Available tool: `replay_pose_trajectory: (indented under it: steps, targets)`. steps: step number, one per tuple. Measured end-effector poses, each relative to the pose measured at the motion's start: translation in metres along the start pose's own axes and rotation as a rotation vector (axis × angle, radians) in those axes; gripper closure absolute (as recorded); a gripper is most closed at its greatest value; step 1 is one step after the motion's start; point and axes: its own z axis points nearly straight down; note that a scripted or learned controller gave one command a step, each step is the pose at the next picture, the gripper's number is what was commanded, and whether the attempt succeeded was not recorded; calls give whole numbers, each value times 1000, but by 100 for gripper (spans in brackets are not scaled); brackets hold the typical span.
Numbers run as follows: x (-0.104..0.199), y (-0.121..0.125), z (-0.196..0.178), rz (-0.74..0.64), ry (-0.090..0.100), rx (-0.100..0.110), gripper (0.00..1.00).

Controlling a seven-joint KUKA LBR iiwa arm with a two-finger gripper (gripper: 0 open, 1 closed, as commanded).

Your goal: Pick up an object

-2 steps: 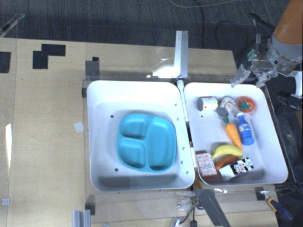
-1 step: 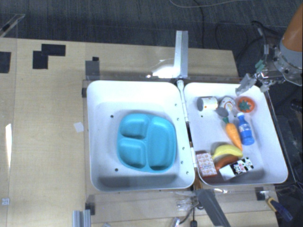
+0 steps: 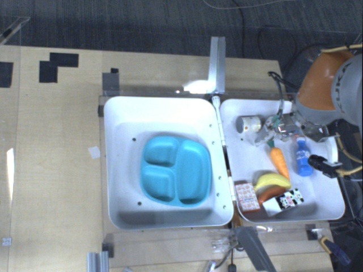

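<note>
L bin (image 3: 116, 152) holds a blue divided tray (image 3: 174, 170), flat at centre. R bin (image 3: 232, 118): patterned card box (image 3: 247, 197) at front-left corner, banana (image 3: 272, 181) just beside it w/ a black-white box (image 3: 288, 200) in front. Carrot (image 3: 278, 161) lies above banana, blue bottle (image 3: 302, 157) to its R. Small white cylinder (image 3: 248, 124) near back. Gripper (image 3: 274, 130) hangs over carrot's top end; fingers too cluttered, can't tell, maybe apart.

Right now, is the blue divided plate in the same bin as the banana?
No, the blue divided plate lies in the left bin, while the banana lies in the right bin.
</note>
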Motion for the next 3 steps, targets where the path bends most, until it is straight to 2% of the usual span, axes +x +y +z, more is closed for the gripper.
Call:
replay_pose_trajectory:
  steps: [1,2,3]
  targets:
    - [5,-43,7,19,-3,-13,0]
    - [6,-40,-3,18,0,-16,100]
    - [34,-26,-98,6,-1,-2,100]
